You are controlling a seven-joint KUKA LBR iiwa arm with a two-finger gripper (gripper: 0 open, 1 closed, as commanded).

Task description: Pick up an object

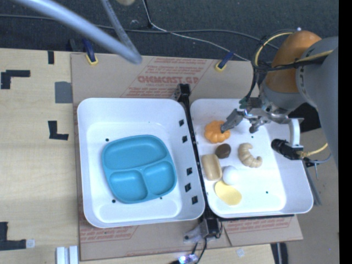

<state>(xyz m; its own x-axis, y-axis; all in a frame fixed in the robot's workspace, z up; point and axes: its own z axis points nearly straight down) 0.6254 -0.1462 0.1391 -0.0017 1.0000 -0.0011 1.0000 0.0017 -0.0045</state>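
Observation:
The right bin point(286, 202) holds several small food items: an orange piece point(214, 132), a dark brown ball point(223, 150), a tan croissant shape point(250, 155), a beige bread roll point(210, 166), a white egg point(230, 175) and a yellow disc point(227, 193). My gripper point(242, 122) hangs over the upper part of this bin, its fingers point(232, 121) spread open. One fingertip reaches the orange piece's right side. Nothing sits between the fingers.
The left bin point(91, 120) carries a blue divided plate point(139, 168). A black divider clip line point(190, 147) runs between the bins. The grey arm with its orange band point(291, 59) comes in from the upper right, with cables around it.

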